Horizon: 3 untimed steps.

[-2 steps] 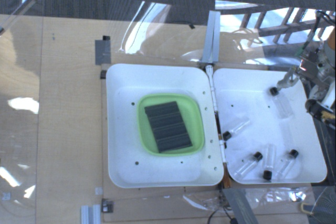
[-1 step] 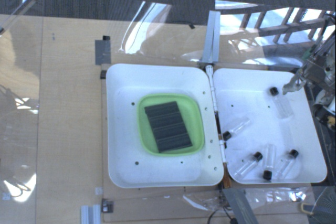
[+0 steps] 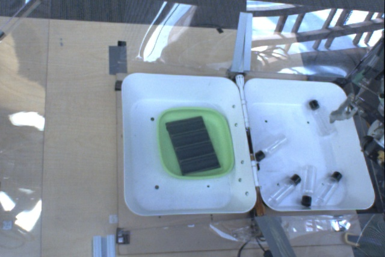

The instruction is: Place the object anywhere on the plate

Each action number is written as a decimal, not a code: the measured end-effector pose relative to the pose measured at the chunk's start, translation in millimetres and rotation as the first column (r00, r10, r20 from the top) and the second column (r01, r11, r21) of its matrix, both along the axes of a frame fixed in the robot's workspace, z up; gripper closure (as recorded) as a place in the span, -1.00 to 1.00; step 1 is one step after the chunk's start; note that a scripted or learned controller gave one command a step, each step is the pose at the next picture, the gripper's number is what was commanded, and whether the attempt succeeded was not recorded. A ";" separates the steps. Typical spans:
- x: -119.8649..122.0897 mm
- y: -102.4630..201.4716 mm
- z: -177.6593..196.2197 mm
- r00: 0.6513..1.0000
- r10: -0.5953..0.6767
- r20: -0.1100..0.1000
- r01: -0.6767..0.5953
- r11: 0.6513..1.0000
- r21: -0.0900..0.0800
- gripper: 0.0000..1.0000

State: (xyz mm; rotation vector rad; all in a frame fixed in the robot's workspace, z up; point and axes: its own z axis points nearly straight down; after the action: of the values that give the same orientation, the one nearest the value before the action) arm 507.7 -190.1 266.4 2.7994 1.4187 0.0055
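Vials wait in the right bin; green plate sits in the left bin.

The hand (image 3: 346,110) hangs over the far right edge of the right bin (image 3: 283,90); whether it is apart or together I cannot tell. Clear black-capped vials lie scattered there: one (image 3: 271,147) near the divider, slanting, and a cluster (image 3: 307,183) at the near side, all left of and nearer than the hand. The green plate (image 3: 224,129) lies well to the left, a dark ridged block (image 3: 192,145) covering its middle, leaving only its rim free.
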 end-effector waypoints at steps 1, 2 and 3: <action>72.7 -5.8 15.6 1.000 -0.023 0.002 0.023 1.000 -0.002 -1.00; 118.2 35.0 41.4 0.997 -0.071 0.004 0.071 0.997 -0.001 -1.00; 111.3 -0.5 -30.1 0.996 -0.093 -0.003 0.093 0.996 0.000 -1.00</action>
State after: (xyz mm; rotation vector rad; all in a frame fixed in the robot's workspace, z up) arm 619.0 -190.6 236.3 2.8639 1.2874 0.0018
